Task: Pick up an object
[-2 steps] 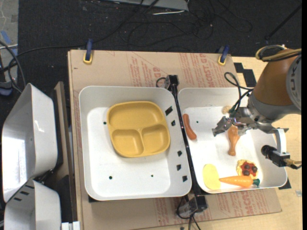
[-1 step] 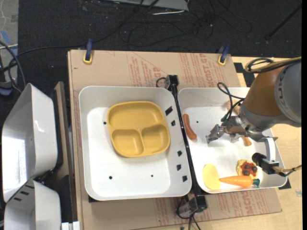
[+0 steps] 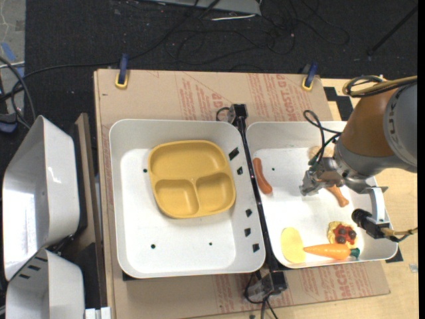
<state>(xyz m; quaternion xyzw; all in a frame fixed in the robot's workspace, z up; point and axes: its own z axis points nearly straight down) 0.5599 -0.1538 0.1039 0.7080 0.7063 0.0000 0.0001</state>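
Hovering my gripper [image 3: 313, 183] over the right bin [image 3: 292, 135], finger state I cannot tell.
Sausage [image 3: 263, 176] just left: light, slick; I'd pinch mid-length.

You are looking at a slim orange-red sausage [image 3: 263, 176] lying lengthwise at the left edge of the right bin. A carrot [image 3: 327, 250] is lying flat at lower right, touching a pale yellow disc [image 3: 291, 243] to its left. A small pizza slice [image 3: 342, 233] is sitting just above the carrot.
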